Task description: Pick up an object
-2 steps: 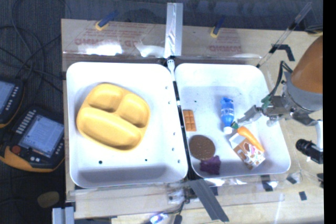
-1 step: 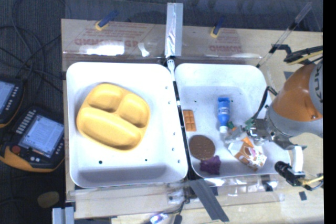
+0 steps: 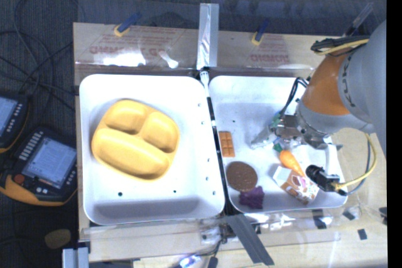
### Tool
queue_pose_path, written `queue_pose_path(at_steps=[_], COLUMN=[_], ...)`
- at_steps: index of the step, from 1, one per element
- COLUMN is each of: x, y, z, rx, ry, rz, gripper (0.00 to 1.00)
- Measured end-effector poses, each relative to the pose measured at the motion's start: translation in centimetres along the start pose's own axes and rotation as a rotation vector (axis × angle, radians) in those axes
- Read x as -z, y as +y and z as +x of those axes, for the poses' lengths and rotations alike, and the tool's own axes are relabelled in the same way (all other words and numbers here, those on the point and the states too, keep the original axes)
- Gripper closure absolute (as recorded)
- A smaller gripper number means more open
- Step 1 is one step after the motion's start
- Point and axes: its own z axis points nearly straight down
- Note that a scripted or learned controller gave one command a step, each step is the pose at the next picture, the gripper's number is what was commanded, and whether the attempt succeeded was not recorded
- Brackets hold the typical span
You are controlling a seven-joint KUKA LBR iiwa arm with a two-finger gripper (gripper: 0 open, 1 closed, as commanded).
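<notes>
Grey arm point(image 3: 358, 81) poises its tool point(image 3: 279, 132) just above the carrot point(image 3: 290, 160); its opening is unreadable.

Left of the divider point(image 3: 209, 135): yellow bread point(image 3: 134, 138) in the left bin point(image 3: 100, 201). Right of it: orange wafer point(image 3: 227, 144), brown disc point(image 3: 242, 175), purple grapes point(image 3: 252, 198), carrot point(image 3: 290, 160), small carton point(image 3: 298, 186). Gripper point(image 3: 276, 133) just above the carrot.
</notes>
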Motion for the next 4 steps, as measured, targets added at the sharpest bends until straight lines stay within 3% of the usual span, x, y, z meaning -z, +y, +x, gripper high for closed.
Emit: queue_pose_path(at_steps=[1,2,3,4], x=[-0.3,0.7,14.0,11.7], y=[-3.4,-3.3,-3.2,0.8], z=[-3.6,-3.5,2.2,2.3], rx=[0.054,0.055,0.034,0.090], ry=[-0.004,-0.002,-0.003,-0.006], rz=[-0.015,-0.018,-0.001,0.000], gripper=[0.00,1.00,1.00,1.00])
